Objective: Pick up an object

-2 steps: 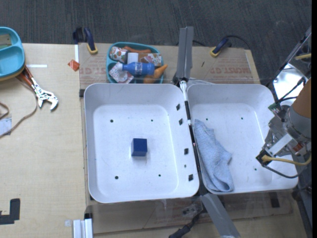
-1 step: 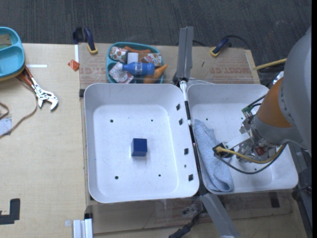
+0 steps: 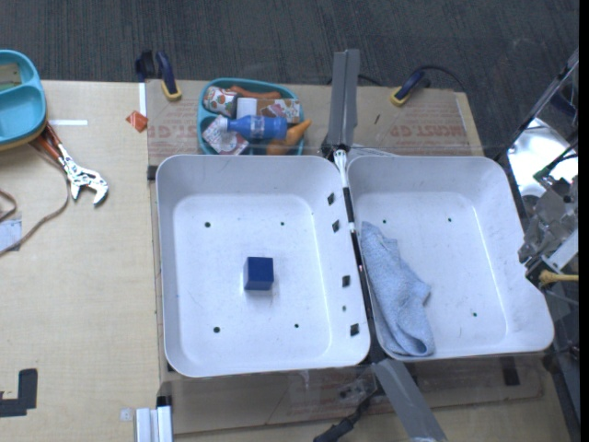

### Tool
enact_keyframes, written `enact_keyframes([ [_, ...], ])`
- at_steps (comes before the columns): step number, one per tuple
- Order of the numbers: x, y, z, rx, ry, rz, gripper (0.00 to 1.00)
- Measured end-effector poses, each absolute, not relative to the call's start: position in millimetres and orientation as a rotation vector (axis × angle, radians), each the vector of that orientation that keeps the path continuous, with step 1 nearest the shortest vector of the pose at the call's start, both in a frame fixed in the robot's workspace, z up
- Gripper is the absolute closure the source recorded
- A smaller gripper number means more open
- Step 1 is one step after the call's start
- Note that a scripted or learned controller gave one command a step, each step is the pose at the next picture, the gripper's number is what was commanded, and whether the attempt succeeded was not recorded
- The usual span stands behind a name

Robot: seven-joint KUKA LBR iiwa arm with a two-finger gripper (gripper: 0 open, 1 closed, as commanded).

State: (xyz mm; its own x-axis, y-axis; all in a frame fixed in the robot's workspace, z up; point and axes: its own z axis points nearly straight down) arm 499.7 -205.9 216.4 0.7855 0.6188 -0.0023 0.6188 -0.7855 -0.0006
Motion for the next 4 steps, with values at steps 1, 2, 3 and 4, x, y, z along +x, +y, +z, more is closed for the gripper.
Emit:
enact_keyframes([
  [1,543.6,-206,320,2.982,0.987,-0.005,1.00],
  [2,551.6,-154,280,3.059,0.720,-0.009,1.00],
  [3,550.0,-86,284,2.998,0.942,-0.007,1.00],
  [4,595.9,-52,252,2.890,1.233,-0.007,1.00],
])
